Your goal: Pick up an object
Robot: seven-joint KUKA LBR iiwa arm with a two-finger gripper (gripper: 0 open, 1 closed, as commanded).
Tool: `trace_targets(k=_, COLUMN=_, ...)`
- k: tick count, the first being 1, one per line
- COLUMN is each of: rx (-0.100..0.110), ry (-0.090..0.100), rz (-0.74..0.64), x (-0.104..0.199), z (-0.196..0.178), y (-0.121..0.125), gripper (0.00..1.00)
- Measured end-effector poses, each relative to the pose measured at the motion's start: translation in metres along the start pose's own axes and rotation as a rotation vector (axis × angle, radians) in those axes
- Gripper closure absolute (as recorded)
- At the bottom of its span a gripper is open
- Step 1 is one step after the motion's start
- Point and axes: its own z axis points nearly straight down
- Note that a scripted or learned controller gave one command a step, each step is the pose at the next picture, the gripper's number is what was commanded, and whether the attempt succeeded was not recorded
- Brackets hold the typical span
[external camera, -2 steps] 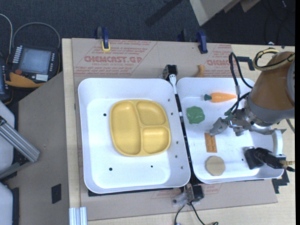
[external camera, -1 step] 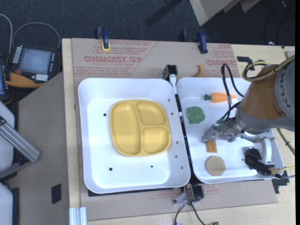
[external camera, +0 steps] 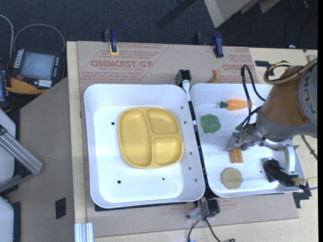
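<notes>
Cardboard sheeting (external camera: 141, 59) printed with red lettering covers the bench, and the two shallow white bins sit on it side by side. At the near edge of the right bin (external camera: 217, 185) lies a round tan disc (external camera: 232, 178), flat on the bin floor. Just beyond it, a small orange block (external camera: 236, 156) rests near the bin's middle, directly beneath the gripper (external camera: 241, 139), which hangs low over it at the end of the grey arm with its orange band (external camera: 282, 102); whether the tool is touching the block, and whether it stands apart or together, cannot be told from this angle, and nothing can be seen held in it. Farther back, a green leafy piece (external camera: 210, 123) lies near the right bin's left wall, and beyond that a toy carrot (external camera: 237, 104) with a green top lies on its side toward the far wall. In the left bin (external camera: 101, 185), a yellow divided plate (external camera: 150, 136) with three compartments sits flat in the centre. Two blue clamps (external camera: 113, 40) grip the far edge of the cardboard, well apart from each other.
</notes>
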Motion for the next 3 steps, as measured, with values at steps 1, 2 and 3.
trace_targets(k=1, rx=-0.003, ry=-0.001, rz=-0.002, x=0.0, z=-0.042, y=0.0, gripper=1.0)
trace_targets(k=2, rx=-0.005, ry=-0.002, rz=-0.001, x=-0.005, z=-0.089, y=-0.006, gripper=1.0)
trace_targets(k=3, rx=-0.005, ry=-0.002, rz=-0.002, x=-0.009, z=-0.136, y=0.003, gripper=1.0)
